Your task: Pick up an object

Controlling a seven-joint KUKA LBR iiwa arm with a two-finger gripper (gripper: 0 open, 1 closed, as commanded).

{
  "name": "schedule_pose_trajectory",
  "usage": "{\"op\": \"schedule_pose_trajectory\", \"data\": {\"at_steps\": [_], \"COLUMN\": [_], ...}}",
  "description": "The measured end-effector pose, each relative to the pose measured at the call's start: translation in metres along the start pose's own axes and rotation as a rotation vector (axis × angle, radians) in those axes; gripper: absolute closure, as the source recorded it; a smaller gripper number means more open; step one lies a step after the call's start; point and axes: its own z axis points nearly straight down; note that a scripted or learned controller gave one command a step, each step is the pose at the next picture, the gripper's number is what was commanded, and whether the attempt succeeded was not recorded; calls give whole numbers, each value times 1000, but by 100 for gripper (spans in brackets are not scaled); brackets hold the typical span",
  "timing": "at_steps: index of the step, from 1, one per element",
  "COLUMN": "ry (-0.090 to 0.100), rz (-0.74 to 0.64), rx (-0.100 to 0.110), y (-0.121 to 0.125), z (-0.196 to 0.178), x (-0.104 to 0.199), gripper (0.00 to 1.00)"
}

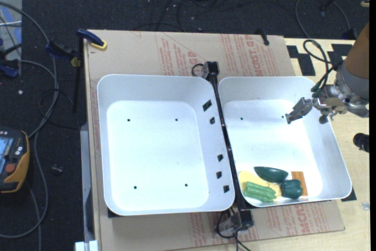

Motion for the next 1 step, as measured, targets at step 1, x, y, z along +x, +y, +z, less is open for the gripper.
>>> {"op": "schedule_pose_trajectory", "data": {"at_steps": [1], "ry": [1], "rz": [-32], "rx": [1], "y": [-5], "z": [3], "x": [27], "gripper": [0]}}
